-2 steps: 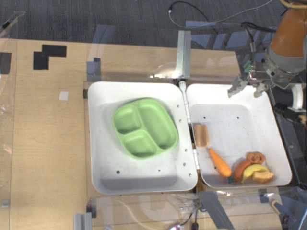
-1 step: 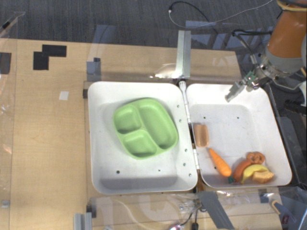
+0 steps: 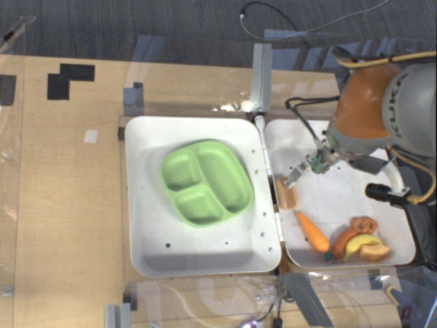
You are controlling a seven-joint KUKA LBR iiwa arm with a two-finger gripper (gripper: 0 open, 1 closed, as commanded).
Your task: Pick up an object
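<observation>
Reaching in from 3 o'clock, the grey arm's jaws (image 3: 295, 176) hang just above a tan, bread-like slice (image 3: 287, 196) at 9 o'clock in the right white bin (image 3: 404, 250); whether they are clenched cannot be told. An orange carrot (image 3: 313, 231) lies at 6 o'clock.

bins (image 3: 205, 262) white; divided plate (image 3: 207, 182) light green; carrot (image 3: 312, 231) orange; banana (image 3: 356, 246) yellow; bench (image 3: 61, 203) pale wood

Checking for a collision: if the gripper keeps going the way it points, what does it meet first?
Probably the tan block just below the gripper, by the right bin's left wall; depth is unclear.
</observation>
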